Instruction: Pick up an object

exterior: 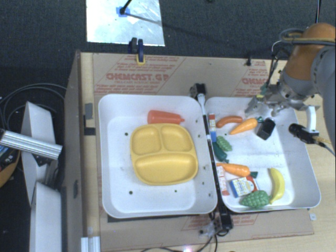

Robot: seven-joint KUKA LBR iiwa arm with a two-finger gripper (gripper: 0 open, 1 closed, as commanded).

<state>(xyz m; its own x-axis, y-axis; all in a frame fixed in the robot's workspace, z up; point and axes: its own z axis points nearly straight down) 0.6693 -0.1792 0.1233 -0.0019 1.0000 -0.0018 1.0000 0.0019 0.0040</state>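
You are at the approach step: gripper over the right bin's far end, jaw state I cannot tell, nearest carrot lying just beside it, so next lower squarely onto it.

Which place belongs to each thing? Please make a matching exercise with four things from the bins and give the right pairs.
Things:
1. yellow divided plate
2. banana
3. green grapes
4. red sausage

Places:
A. right bin, near its front edge, left of the banana
B. middle of the left bin
C. left bin, just behind the plate
D. right bin, near its right front corner

Pairs: 1-B, 2-D, 3-A, 4-C
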